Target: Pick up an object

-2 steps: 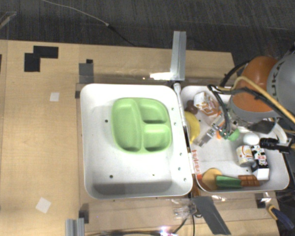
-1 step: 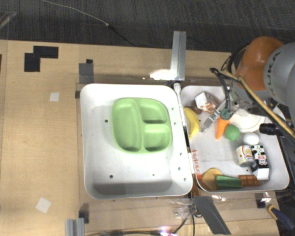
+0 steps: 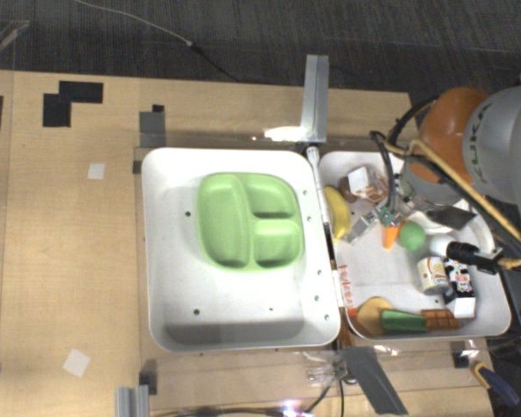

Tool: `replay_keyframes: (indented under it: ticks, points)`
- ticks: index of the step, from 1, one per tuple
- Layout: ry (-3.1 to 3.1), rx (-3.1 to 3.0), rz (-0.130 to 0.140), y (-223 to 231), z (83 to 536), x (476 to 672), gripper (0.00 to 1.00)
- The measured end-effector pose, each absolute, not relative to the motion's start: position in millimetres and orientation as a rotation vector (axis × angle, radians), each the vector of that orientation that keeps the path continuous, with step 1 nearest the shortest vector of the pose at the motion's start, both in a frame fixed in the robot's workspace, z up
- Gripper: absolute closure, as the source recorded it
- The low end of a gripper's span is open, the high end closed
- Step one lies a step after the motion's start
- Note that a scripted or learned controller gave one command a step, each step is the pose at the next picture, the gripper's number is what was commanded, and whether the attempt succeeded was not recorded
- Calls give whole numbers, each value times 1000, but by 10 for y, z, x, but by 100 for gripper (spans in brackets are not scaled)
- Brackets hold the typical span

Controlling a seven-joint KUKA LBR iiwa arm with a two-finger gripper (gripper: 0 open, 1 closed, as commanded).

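Orange carrot (image 3: 388,235) just below end effector (image 3: 384,205).

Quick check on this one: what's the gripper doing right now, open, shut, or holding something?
Gripper: cannot be told. It is low over the right bin, among the clutter beside the banana and green ball.

Right bin (image 3: 495,320) crowded; bare floor (image 3: 378,272) mid-left.

One fixed cam sat above the bench (image 3: 61,233), looking down at a slant from mid-height. Both white bins fit in frame: left bin (image 3: 169,320) centred, right bin (image 3: 495,315) near the right edge. Arm (image 3: 504,137) came in from the right. Dark floor ran across the top.
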State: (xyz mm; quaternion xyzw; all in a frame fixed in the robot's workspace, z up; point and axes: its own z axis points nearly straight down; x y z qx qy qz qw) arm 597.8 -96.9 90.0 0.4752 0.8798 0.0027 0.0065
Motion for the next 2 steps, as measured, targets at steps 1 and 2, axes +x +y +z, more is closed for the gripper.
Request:
replay_keyframes:
  ticks: [1, 2]
  points:
    - [2638, 1678, 12, -941, 903, 5865, 0]
    - [2632, 1662, 18, -946, 1046, 5903, 100]
